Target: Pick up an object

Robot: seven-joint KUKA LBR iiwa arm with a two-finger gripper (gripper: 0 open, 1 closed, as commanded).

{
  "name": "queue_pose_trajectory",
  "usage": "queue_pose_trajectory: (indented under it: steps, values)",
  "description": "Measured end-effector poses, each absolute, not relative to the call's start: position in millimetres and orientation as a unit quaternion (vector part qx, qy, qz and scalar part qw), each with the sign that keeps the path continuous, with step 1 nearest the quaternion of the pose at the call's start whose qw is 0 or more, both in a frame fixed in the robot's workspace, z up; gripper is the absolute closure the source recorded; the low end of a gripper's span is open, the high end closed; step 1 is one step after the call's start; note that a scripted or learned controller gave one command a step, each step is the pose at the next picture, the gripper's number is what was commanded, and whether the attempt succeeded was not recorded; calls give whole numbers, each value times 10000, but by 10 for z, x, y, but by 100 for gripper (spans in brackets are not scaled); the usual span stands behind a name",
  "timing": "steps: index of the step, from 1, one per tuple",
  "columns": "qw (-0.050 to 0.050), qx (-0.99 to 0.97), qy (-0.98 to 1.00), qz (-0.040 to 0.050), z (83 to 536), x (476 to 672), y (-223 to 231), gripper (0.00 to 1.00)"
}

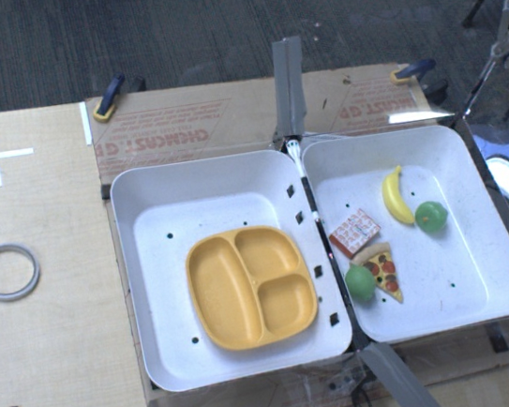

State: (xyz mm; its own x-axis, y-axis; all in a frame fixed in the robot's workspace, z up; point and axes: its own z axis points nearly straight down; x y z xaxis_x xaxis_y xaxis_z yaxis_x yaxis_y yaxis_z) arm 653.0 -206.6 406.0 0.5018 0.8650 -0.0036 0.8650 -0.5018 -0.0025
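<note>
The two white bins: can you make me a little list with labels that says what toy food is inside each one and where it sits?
left bin: yellow divided plate, three compartments, nothing on it
right bin: five toy items
banana: yellow, upper middle of the right bin
green ball-shaped fruit: just right of the banana's lower end
red-and-white box: near the bin's left wall
pizza slice: below the box
second green fruit: against the pizza slice's left side
outside the bins: tape roll on the bench, far left

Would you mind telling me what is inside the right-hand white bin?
The right bin holds a yellow banana, two green round fruits, a red-and-white box and a pizza slice toy. The nearer fruit covers the slice's left corner.
</note>
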Motion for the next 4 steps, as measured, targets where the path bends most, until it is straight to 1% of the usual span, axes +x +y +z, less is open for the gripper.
queue_pose_trajectory:
  steps: [1,4]
  values:
    - [7,-8783,-4781,23,3375,6476,-2006,100]
    - [11,-8756,-4829,73,3610,6498,-1979,100]
